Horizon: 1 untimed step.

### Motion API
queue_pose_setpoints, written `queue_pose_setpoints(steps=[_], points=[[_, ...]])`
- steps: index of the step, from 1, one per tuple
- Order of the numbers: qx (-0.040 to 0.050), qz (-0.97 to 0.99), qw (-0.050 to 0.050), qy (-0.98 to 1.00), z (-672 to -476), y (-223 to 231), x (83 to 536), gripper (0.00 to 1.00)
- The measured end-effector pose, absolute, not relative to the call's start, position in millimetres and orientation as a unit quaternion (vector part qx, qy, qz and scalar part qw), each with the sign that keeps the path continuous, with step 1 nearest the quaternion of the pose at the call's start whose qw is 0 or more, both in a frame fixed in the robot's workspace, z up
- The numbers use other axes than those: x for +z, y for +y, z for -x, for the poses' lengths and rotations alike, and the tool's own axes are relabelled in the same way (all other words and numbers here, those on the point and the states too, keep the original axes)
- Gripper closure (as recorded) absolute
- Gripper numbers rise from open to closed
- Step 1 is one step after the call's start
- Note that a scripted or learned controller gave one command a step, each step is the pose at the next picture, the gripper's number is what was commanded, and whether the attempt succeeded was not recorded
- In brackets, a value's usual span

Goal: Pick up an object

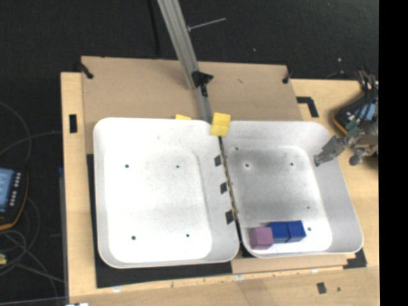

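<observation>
A blue block (286,230) lies at the near edge of the right bin (319,190), with a purple block (261,237) touching its left side. My gripper (326,153) hovers over the right bin's far right rim, reaching in from the right edge of the view, well away from both blocks. The arm behind it is mostly cut off.
The left bin (153,190) sits beside the right one, with a row of clips along the shared rim. A yellow block (220,124) rests at the top of the divider, by a slanted metal rail (182,40). A yellow tab (183,116) lies at the left bin's far rim.
</observation>
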State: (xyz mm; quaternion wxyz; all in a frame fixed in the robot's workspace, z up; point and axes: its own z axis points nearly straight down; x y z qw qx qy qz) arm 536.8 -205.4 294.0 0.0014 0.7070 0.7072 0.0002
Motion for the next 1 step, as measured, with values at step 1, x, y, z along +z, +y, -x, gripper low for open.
queue_pose_setpoints(steps=[1], points=[[-0.0016,-0.706,-0.002,0.708,-575.5,-214.1,149.8,0.0]])
